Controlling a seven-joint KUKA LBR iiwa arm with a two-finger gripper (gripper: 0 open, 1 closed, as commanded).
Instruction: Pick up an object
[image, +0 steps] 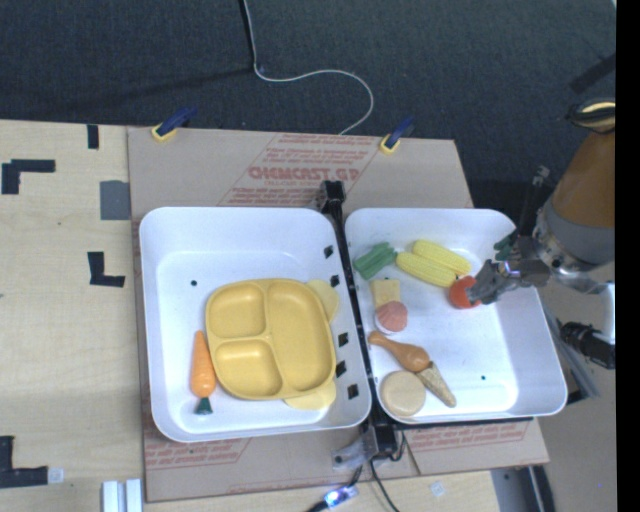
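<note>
The fingers (487, 283) are touching a small round red toy (461, 292) near the right white bin's (530, 400) right edge; closure cannot be determined. Lifting is remaining.

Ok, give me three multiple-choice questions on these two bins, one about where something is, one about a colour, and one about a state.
1. Where does the carrot lie?
A. left bin, left of the yellow tray
B. right bin, beside the corn
C. on the cardboard outside the bins

2. What colour is the small round item by the gripper?
A. blue
B. red
C. white

3. How does the divided yellow tray sit?
A. standing on edge
B. upside down
C. flat, compartments facing up

Answers: 1 A, the carrot lies beside the tray's left edge; 2 B, it is plainly red; 3 C, three compartments face upward.
</note>
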